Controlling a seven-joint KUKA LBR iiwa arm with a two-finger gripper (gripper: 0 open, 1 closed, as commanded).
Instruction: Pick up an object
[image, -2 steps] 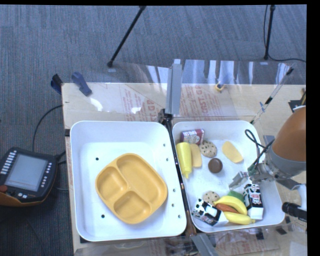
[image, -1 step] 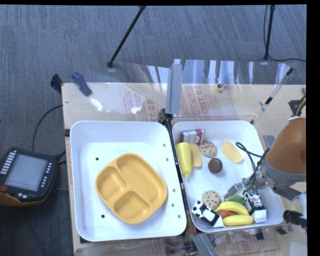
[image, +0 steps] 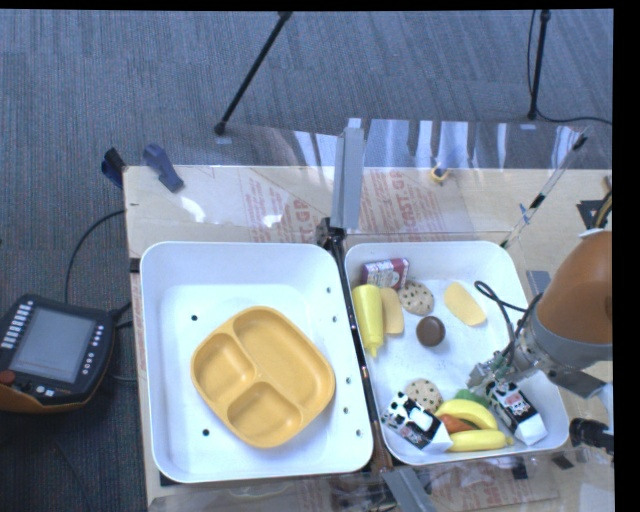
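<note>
Left bin (image: 160, 300): one yellow divided tray (image: 262, 374); right bin (image: 440, 250): two cookies (image: 415, 298), two bananas (image: 468, 412), one mustard bottle (image: 368, 315), two small cartons (image: 522, 412), with the gripper (image: 497, 372) low at the near-right corner above one carton, grip state unreadable

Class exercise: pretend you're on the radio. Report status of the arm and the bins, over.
Tool low over right bin, near corner. Toy food pile beneath: banana, milk carton. Nothing seen gripped. Yellow tray alone in left bin.
</note>
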